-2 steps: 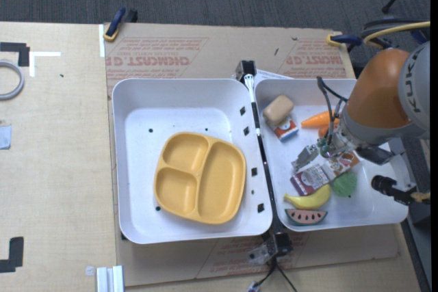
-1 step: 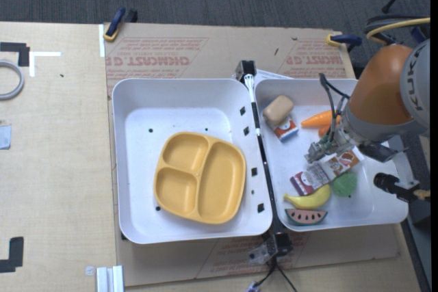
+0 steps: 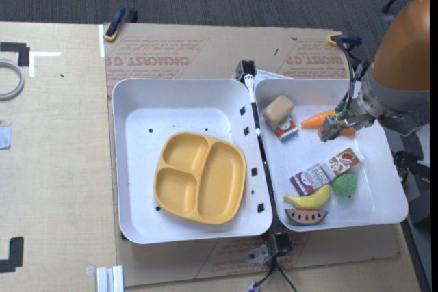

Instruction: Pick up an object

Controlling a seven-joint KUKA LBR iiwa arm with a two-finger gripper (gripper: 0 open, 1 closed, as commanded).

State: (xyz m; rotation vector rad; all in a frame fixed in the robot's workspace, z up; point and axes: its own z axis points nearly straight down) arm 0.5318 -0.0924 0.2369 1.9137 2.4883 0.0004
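My gripper (image 3: pixel 334 128) hangs low over the back right part of the right bin (image 3: pixel 383 212). It sits right at the right end of an orange toy carrot (image 3: pixel 315 120), which lies across the bin floor; the carrot's far end is hidden behind the gripper. To the left lie a tan bread-like lump (image 3: pixel 278 108) and a small red and blue carton (image 3: pixel 287 128). Nearer the front are a brown and white snack box (image 3: pixel 324 171), a green toy (image 3: pixel 345 184), a banana (image 3: pixel 308 198) and a watermelon slice (image 3: pixel 305 217).
The left bin (image 3: pixel 130 147) holds a yellow divided plate (image 3: pixel 200 176). The bins' shared wall (image 3: pixel 257 147) runs between them. Cardboard lies under both bins. The arm's orange band (image 3: pixel 410 37) looms over the right bin's back right corner.
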